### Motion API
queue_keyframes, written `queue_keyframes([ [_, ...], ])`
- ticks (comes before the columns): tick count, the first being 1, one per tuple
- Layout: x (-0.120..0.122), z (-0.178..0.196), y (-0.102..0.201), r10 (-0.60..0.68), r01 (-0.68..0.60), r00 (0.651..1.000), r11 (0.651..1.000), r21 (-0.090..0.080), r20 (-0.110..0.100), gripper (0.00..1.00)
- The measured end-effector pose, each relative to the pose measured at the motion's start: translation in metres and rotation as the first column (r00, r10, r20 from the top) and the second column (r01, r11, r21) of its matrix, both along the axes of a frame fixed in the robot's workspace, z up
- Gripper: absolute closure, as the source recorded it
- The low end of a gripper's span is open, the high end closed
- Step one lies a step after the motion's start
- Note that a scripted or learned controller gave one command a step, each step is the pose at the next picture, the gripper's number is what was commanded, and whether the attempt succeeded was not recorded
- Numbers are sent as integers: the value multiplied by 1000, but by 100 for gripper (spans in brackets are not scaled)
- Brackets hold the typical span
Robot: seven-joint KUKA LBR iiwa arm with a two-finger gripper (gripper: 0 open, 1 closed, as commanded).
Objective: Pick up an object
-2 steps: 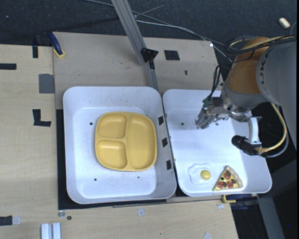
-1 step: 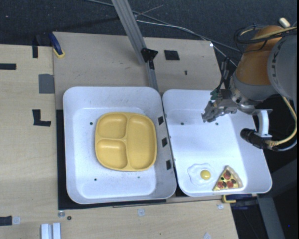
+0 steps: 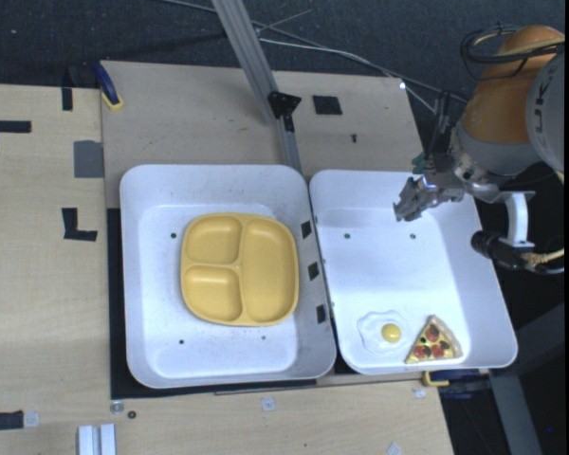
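The hand (image 3: 410, 204) hangs over the right bin's (image 3: 455, 254) far end, holding nothing; its opening cannot be told. The fried egg (image 3: 383, 331) and pizza slice (image 3: 434, 340) lie near. It should descend centred over one.

A yellow divided plate (image 3: 239, 268) is lying flat at the centre of the left bin (image 3: 142, 254). A fried egg (image 3: 382, 331) and a pizza slice (image 3: 434, 340) are lying flat, just beside each other, near the right bin's (image 3: 474, 282) front edge.
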State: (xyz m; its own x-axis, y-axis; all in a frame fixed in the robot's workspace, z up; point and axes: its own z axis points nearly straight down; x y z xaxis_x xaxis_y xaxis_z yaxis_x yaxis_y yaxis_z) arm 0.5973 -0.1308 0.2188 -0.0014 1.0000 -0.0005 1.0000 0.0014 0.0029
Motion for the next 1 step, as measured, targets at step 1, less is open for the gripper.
queue_keyframes([
  [1,-2,8,57,5,-5,1000,1000,2,-4,100],
])
